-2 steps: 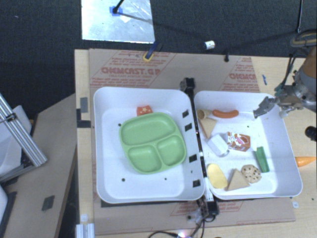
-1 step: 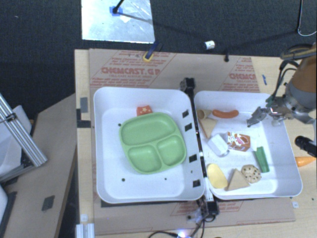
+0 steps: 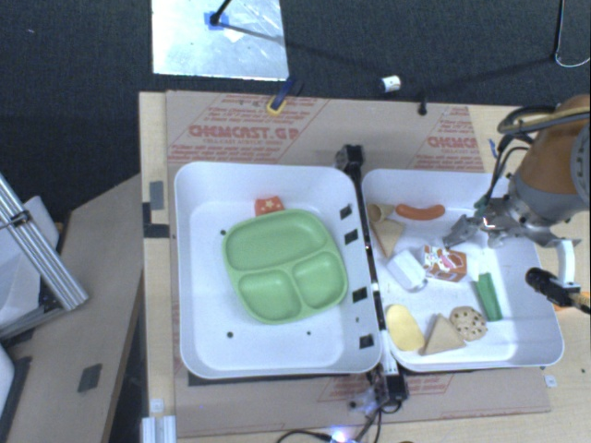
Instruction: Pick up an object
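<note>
Right bin [image 3: 545,340]: tool [image 3: 480,221] above-right of snack packet [image 3: 445,263], grip state seemingly indiscernible

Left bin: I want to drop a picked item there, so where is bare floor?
In the left bin, bare floor borders the green tray left, front and far right; the orange block sits behind. The right bin is crowded.
</note>
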Controlling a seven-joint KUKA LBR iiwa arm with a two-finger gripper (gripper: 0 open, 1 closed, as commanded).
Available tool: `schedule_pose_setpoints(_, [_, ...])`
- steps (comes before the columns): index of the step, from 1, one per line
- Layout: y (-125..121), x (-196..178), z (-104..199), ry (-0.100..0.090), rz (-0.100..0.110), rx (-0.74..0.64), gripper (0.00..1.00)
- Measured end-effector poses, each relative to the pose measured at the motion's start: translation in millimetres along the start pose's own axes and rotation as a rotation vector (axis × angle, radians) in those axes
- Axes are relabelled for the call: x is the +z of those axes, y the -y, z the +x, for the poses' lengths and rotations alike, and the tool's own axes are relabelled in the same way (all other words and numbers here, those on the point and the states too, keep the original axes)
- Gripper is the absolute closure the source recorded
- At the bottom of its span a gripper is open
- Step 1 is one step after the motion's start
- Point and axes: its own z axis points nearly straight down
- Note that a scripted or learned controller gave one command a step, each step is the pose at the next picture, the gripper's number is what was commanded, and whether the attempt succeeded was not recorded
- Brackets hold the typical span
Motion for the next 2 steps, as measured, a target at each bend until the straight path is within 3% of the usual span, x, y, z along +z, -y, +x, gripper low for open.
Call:
schedule_pose_setpoints(1, [-1.0, 13.3, 0.5, 0.001, -0.002, 0.0, 0.0])
schedule_pose_setpoints(2, [-2.1, 1.9, 0.4, 0.002, -0.006, -0.001, 1.0])
